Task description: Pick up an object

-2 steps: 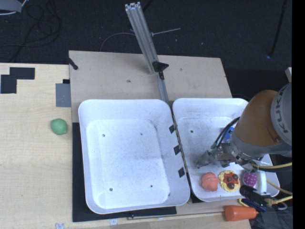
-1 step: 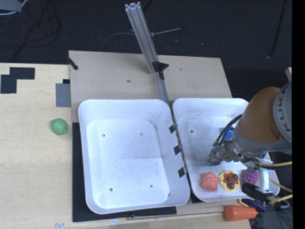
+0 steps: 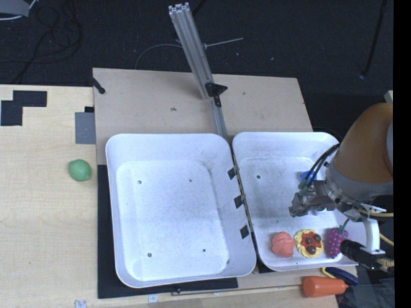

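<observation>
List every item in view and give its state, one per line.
hand: low over the right bin, above the toys
right bin: holds three toys at its near edge
pink toy: lying in the right bin
yellow tart toy: lying flat between the pink toy and grapes
purple grapes: lying in the bin's corner
green ball: resting on the bench, outside the bins
orange toy: lying outside, beside the right bin

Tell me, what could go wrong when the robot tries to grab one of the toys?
The pink toy, the yellow tart and the purple grapes sit packed together along the near wall of the right bin. The gripper hovers just above them, so it might pinch two at once or push one aside. They also lie close to the bin's wall, so a finger could bump it and the grab might slip.
</observation>
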`<state>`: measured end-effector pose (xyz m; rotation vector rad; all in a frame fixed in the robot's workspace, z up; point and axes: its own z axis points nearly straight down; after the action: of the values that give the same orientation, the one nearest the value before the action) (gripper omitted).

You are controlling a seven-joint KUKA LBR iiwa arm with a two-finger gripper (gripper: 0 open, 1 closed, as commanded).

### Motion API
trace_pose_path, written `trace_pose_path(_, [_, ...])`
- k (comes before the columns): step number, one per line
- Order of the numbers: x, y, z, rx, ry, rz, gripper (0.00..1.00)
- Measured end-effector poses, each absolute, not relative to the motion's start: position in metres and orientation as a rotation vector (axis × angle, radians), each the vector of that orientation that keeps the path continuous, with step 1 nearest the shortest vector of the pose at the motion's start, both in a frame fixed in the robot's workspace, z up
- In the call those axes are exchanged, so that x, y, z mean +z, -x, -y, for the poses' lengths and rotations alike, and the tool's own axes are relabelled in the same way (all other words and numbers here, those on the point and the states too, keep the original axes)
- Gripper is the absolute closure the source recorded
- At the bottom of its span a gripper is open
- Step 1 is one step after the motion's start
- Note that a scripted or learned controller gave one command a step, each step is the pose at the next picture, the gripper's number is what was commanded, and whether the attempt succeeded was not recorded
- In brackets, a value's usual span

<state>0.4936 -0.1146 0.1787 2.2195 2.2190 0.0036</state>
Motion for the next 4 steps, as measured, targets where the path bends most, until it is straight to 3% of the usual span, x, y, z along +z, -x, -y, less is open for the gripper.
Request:
trace_pose_path(2, [0.280,-0.492,0.121,0.004,-2.220,-2.218,1.00])
trace_pose_path(4, [0.246,-0.543,0.031,-0.001,-2.219,-2.226,1.00])
